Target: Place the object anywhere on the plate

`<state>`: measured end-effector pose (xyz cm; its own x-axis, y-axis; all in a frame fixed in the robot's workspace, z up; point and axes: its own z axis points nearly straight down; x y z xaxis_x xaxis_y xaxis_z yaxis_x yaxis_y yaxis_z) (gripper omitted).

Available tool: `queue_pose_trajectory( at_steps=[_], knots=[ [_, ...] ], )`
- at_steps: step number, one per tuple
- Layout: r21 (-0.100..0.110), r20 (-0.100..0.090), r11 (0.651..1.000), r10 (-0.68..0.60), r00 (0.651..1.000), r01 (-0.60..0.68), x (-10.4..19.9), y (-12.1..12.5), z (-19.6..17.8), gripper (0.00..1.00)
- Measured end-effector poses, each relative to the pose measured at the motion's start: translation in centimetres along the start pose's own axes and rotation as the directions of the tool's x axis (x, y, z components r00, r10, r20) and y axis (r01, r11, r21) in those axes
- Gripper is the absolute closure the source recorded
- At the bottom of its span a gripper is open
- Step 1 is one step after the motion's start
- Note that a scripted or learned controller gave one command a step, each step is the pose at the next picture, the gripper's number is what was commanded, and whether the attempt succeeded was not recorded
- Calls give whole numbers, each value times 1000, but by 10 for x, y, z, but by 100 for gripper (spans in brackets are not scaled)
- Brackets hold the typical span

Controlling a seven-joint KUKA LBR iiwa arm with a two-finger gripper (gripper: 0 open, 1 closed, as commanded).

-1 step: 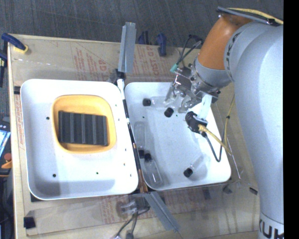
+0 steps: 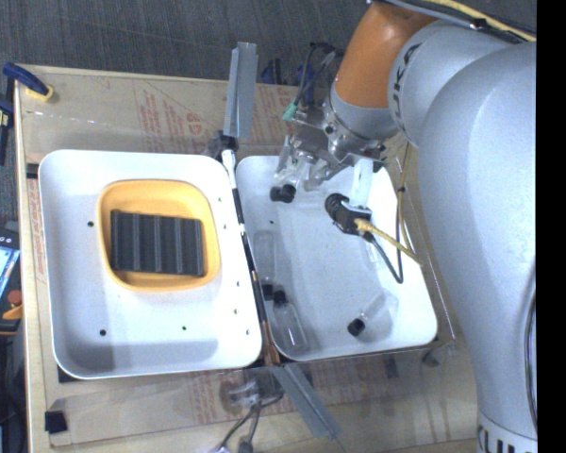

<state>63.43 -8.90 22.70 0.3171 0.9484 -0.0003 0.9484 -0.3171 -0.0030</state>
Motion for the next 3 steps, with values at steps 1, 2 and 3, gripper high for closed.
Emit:
queue_pose_trajectory(
  at_steps=[1,2,3],
  knots=[
    [-2,0,971,-241,971,241,59,4,-7,100],
    [3,0,871,-490,871,490,48,-39,37,100],
    [2,1,872,-490,872,490,48,-38,36,0]
  ],
)
